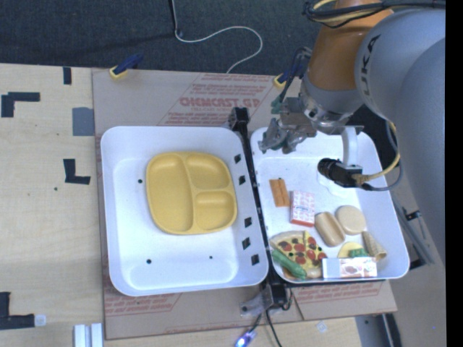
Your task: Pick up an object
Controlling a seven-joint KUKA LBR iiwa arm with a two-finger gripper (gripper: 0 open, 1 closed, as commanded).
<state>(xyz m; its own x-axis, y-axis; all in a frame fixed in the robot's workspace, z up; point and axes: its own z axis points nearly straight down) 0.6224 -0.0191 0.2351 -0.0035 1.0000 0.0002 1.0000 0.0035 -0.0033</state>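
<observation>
Camera view shows toy food (327,238) heaped at the right bin's (391,215) near end, untouched; pincer (283,137) hovers over its bare far corner, grip unreadable. Yellow plate (192,191) fills the left bin (123,194).

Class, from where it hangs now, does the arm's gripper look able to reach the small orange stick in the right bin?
Probably yes: the gripper hangs just above the small orange stick, with bare bin floor between.

Wooden bench (43,215), cardboard sheet (195,100) beneath bins, dark carpet (87,13), white cable (217,35)
</observation>
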